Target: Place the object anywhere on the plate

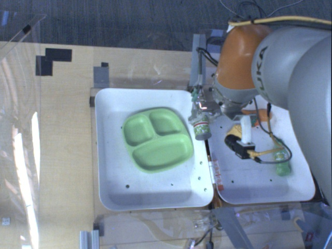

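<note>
- While the grey two-finger gripper (200, 119) hangs just off the right rim of the green three-compartment plastic plate (158, 154), we cannot tell whether it is spread or pressed together.
- A small grey-green rounded object (202, 131) shows directly under the gripper, just beside the plate's right rim. We take it for the thing to place, though whether it is pinched or merely lying there is unclear.
- To do this step well, we would carry the object in over the plate's raised lip. We would then release it low above the large compartment so that it cannot roll off.
- The shallow white bin (114, 185) around the plate has its wall just beyond the plate's right rim, close to the object, and a low sweep could catch it.
- Well apart from the plate, in the second white bin (259, 188), lie a yellow piece (236, 130), an orange piece (263, 115) and a small green piece (282, 169). None of them stands between object and plate.
</note>
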